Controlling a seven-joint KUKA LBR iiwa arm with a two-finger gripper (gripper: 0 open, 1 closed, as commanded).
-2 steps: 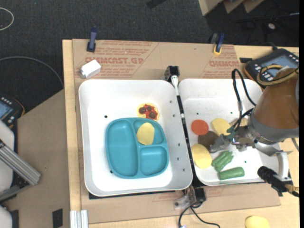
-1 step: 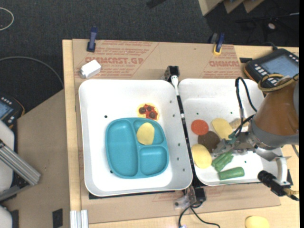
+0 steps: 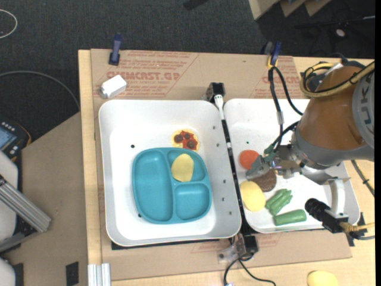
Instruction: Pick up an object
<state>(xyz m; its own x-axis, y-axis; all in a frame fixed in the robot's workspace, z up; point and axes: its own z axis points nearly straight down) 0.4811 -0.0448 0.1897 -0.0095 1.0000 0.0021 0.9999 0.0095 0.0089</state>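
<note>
My gripper hangs low in the right bin, reaching in from the right. It is directly over a dark brown object, which it partly hides. An orange-red round toy lies just to its left. A yellow lemon-like toy sits in front of it, close to the bin's left wall. Two green vegetable toys lie near the front of the same bin. I cannot see whether anything is held.
The left bin holds a blue divided plate with a yellow piece on it, and a small pizza-like toy behind the plate. A white block lies on the bench at the back left.
</note>
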